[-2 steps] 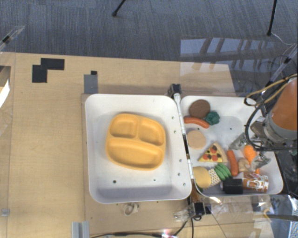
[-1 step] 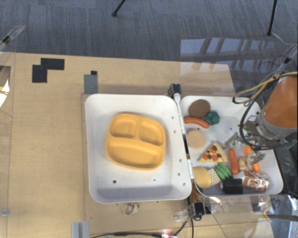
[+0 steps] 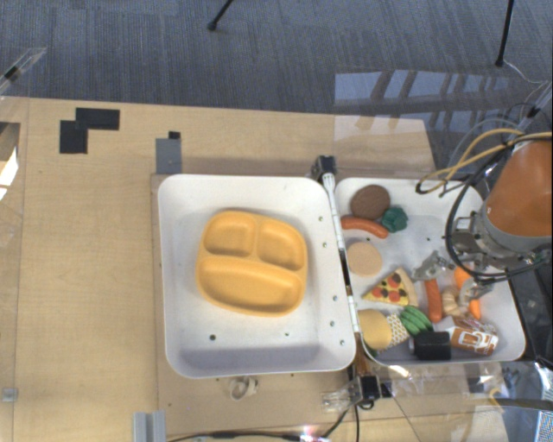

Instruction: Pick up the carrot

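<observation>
The claw hovers just above the carrot; its opening cannot be told

Grey-blue carpet floor, light wooden bench, black stand legs on the carpet, window light patch

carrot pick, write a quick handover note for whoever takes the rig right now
Pincer: low in the right bin, at the toy food; whether it is open or shut cannot be told.
Carrot: lies in the right bin just below the pincer, between the pizza slice and small orange pieces; no grasp is visible.
Yellow tray sits in the left bin.
Done: the arm is over the carrot area.
Left: grasp the carrot and lift it.
</observation>
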Motion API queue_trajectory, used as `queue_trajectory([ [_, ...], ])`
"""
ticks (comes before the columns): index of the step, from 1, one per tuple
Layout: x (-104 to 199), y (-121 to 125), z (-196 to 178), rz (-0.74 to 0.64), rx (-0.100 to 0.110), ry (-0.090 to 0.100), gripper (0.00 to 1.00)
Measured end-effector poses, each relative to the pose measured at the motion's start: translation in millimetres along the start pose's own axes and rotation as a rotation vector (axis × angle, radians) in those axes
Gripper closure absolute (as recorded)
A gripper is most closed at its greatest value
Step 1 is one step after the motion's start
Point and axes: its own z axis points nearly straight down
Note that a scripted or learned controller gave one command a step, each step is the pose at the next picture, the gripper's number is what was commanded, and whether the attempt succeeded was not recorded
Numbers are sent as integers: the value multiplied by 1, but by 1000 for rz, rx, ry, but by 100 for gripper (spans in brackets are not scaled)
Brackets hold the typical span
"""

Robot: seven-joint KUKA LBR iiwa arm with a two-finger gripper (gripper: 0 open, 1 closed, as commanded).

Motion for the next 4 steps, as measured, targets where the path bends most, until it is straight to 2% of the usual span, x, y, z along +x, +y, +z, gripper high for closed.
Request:
queue_trajectory([
  [1,-3,-5,-15,2,15,-6,100],
  [2,-3,-4,-14,2,13,-6,0],
  [3,-9,-20,0,-129,3,0,0],
  [4,-18,-27,1,-475,-3,-7,0],
])
